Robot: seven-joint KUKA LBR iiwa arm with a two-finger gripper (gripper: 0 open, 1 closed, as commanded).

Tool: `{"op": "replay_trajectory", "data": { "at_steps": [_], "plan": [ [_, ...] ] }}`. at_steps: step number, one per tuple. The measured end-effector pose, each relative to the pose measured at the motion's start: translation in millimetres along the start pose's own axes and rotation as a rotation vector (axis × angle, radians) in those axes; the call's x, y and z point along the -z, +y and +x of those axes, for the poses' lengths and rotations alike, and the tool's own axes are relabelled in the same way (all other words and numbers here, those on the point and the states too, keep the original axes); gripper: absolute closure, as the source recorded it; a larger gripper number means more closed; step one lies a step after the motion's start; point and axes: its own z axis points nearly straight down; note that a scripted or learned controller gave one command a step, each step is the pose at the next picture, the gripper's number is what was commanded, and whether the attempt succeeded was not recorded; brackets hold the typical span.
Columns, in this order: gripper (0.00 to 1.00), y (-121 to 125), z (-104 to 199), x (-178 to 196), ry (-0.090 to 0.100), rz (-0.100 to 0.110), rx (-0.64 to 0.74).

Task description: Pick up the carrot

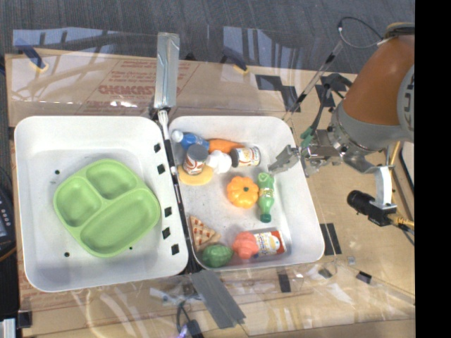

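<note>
Approach step: gripper (283, 162) hangs at right bin (304, 217) edge, jaws state I cannot tell. Next it must reach left to carrot (220, 146), w/ care near bottle (246, 156).

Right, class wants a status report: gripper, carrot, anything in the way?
Gripper at right bin's right rim, nothing between its fingers. Carrot lies at bin's back, ungrasped. Bottle touching it, pumpkin nearby.

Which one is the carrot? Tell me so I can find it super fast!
Look in the right white bin, at the pile of toy food along its far edge. The carrot lies there between a blue-capped bottle and a small jar. It is long and plain orange, unlike the round, ridged pumpkin nearer the middle.
</note>
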Motion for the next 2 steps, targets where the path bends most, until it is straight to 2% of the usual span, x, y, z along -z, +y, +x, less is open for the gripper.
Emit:
{"op": "replay_trajectory", "data": {
  "at_steps": [1,2],
  "plan": [
    [0.00,44,19,-158,0.001,0.004,0.077],
    [1.00,45,19,-147,0.001,0.002,0.080]
  ]
}}
